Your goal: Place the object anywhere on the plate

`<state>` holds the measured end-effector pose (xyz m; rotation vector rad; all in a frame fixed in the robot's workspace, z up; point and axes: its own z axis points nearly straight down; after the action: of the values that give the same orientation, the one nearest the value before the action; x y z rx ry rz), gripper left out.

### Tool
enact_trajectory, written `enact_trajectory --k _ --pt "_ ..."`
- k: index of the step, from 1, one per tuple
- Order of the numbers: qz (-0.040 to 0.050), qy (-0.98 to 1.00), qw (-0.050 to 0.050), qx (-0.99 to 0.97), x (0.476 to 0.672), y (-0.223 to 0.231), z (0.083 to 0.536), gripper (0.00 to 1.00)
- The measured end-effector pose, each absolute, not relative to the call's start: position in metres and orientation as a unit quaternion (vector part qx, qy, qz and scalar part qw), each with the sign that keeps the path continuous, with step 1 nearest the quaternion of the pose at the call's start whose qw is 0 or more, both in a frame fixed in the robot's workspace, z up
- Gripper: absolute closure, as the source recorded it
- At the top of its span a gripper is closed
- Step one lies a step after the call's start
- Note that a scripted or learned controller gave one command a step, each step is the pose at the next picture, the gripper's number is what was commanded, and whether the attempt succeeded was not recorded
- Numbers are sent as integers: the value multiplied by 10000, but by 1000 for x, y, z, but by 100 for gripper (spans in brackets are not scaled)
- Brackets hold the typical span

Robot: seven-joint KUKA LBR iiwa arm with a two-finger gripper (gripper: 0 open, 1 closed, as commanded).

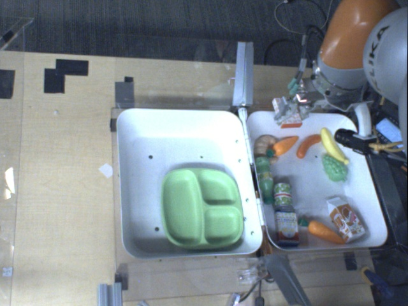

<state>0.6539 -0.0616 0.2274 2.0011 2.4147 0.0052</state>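
A green divided plate (203, 206) lies in the left white bin (140, 139), toward its front. My gripper (290, 110) hangs over the back left corner of the right bin (376, 215), above and just behind a carrot (285, 145). I see nothing held in it. The arm's orange band (354, 24) is behind it at the upper right.
The right bin holds an orange sausage (308, 145), a banana (333, 146), a green bunch (335, 167), a small carton (347, 220), a second carrot (325, 231), and jars (284, 196) along its left wall. A metal post (242, 75) stands between the bins at the back.
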Motion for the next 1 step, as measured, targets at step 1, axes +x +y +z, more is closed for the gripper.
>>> enact_trajectory --k 1 --pt "15 8887 14 4585 590 23 185 100"
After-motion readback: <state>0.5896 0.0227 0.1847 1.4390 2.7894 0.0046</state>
